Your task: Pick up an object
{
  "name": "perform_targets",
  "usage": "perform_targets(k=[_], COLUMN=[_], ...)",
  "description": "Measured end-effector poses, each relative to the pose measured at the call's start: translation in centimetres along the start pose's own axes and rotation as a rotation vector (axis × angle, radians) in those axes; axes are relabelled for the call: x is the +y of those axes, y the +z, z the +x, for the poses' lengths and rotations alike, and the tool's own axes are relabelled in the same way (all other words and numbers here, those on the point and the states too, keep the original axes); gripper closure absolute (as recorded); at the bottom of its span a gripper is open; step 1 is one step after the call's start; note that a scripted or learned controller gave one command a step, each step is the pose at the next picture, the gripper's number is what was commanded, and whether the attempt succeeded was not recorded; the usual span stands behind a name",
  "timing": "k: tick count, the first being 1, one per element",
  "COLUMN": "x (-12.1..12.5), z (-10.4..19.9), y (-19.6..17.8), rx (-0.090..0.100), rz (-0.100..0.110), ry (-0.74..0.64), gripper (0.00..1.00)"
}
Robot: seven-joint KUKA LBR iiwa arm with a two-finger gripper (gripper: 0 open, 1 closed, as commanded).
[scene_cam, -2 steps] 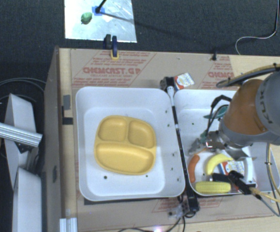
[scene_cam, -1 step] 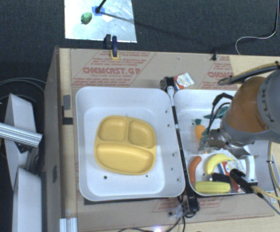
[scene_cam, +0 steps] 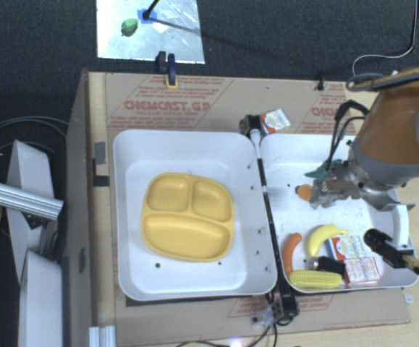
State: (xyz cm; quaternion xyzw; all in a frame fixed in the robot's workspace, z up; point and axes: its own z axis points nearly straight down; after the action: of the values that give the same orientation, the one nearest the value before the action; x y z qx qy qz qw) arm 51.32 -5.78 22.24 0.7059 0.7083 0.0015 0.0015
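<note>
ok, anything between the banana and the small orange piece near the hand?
No. In the camera view, only bare white bin floor separates the banana from the orange piece, which lies beside the hand.

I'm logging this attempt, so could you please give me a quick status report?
Gripper low over right bin, beside small orange piece. Banana, sausage, corn lie apart, near front. Nothing seen held.

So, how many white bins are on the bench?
2: the left bin holds a yellow divided plate; the right bin holds food items, below the gripper.
</note>
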Motion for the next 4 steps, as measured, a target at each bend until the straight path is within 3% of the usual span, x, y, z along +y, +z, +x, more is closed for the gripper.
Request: perform_targets(k=[1, 2, 3, 4], x=[0.0, -2.8, 6.4, 6.5], z=[0.0, -3.0, -2.8, -2.8], y=[0.1, 12.9, 13.8, 12.8], rx=[0.0, 0.0, 0.0, 0.0], rz=[0.002, 0.007, 0.002, 0.002], ry=[0.001, 0.003, 0.0, -0.003], gripper=[0.0, 0.0, 0.0, 1.0])
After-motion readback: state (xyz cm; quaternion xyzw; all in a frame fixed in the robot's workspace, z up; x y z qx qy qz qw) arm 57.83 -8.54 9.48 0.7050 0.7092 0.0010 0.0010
